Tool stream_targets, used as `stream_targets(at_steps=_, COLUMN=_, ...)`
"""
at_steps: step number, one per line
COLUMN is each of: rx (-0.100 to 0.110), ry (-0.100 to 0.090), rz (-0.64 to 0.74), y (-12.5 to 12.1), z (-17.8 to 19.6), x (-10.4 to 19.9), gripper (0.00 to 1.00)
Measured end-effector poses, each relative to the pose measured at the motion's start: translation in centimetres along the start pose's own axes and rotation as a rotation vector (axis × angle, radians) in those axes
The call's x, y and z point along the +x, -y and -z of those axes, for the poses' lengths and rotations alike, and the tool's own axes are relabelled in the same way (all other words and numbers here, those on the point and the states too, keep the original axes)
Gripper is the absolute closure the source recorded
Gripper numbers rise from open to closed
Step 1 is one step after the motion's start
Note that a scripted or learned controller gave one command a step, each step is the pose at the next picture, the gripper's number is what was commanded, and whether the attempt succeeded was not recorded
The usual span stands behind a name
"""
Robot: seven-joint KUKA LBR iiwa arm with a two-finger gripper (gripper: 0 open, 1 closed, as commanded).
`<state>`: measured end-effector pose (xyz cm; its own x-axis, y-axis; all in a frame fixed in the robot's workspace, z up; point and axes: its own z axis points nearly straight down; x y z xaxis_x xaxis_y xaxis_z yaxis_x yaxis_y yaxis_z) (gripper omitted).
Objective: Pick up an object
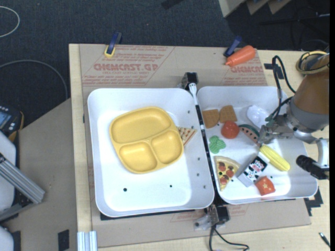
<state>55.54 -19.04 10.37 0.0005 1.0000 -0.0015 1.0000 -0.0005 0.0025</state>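
Note:
The right bin holds several toy foods: two brown bread pieces, a red tomato, a watermelon slice, a green leafy piece, a pizza slice, a yellow corn cob, a black-and-white carton, a red piece and a white lump. My gripper hangs low over the bin's right half, just right of the watermelon slice and just above the corn cob. Nothing is visibly held in it.
In the left bin lies a yellow divided plate with a waffle piece at its right edge. An orange carrot toy lies on the cardboard behind the bins. A black cable runs beside the arm.

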Motion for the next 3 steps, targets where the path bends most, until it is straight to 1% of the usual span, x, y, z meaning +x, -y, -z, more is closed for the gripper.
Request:
stream_targets(at_steps=2, rx=-0.006, ry=0.003, rz=0.001, y=-1.3, z=10.2, x=-2.0, gripper=1.00)
stream_targets(at_steps=3, rx=-0.003, ry=0.001, rz=0.001, y=-1.4, z=12.3, x=-2.0, gripper=1.00)
